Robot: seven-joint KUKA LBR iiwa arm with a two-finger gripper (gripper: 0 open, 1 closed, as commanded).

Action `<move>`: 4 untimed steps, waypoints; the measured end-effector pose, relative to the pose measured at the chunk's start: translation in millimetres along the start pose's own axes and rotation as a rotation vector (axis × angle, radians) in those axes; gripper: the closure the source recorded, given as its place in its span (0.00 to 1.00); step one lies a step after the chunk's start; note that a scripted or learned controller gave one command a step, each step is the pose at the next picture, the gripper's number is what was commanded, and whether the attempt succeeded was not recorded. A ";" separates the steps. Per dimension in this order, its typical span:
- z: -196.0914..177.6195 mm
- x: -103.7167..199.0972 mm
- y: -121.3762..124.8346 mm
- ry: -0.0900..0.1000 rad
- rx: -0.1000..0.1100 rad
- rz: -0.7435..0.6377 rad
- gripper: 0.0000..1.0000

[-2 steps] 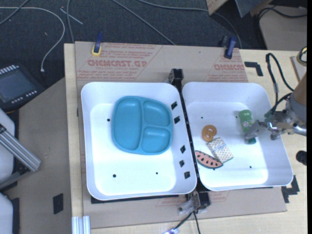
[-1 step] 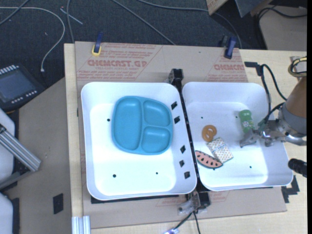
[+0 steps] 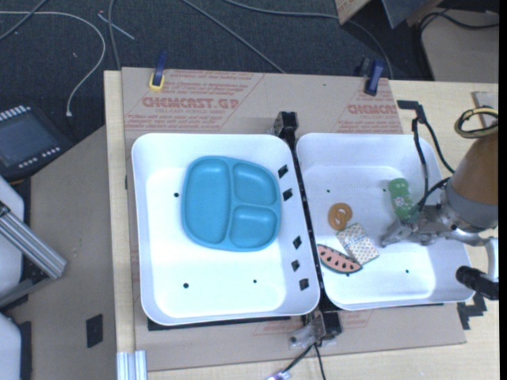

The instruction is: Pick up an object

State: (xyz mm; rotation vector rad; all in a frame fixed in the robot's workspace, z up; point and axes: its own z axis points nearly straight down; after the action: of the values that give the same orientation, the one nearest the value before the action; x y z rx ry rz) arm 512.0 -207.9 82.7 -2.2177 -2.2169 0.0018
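Gripper point(image 3: 390, 236) reaches low into the right bin point(image 3: 372, 142), fingers spread, gripping nothing. Just left of it lie a checkered packet point(image 3: 360, 245), a watermelon slice point(image 3: 339, 259) and a pretzel point(image 3: 341, 214); a green bottle point(image 3: 401, 197) sits just beyond.

The grey arm with its orange band point(image 3: 479, 182) is cut off by the right edge, and its metal gripper point(image 3: 400, 232) is too small to read clearly. The small checked packet point(image 3: 361, 245) partly overlaps the red watermelon-slice toy point(image 3: 339, 260).
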 end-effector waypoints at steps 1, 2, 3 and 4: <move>-13.1 -0.6 1.2 -0.002 -0.005 0.001 1.00; -57.1 -5.1 4.4 -0.005 -0.009 -0.001 1.00; -120.3 -9.7 4.1 -0.006 -0.011 -0.001 1.00; -182.2 -2.5 4.9 -0.006 -0.013 -0.003 1.00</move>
State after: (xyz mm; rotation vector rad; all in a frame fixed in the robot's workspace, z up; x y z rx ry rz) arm 517.7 -211.1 264.8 -2.2243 -2.2293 -0.0055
